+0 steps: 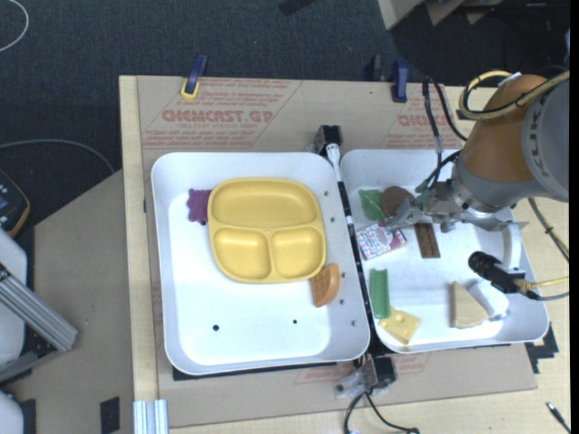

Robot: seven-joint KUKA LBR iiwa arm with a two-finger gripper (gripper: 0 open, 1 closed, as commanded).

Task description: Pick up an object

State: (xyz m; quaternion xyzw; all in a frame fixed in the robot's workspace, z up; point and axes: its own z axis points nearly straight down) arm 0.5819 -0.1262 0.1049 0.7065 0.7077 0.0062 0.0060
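Brown block [426,240] in right bin [529,328]; cardboard-topped bench [244,116], dark carpet [81,25].

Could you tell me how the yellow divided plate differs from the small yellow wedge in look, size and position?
The yellow divided plate is far larger than the small yellow wedge. The plate is rounded with three compartments; the wedge is a plain angular piece. The plate lies in the left bin, partly over a purple item; the wedge lies at the right bin's near edge, beside a green strip. Both are yellow and away from the gripper.
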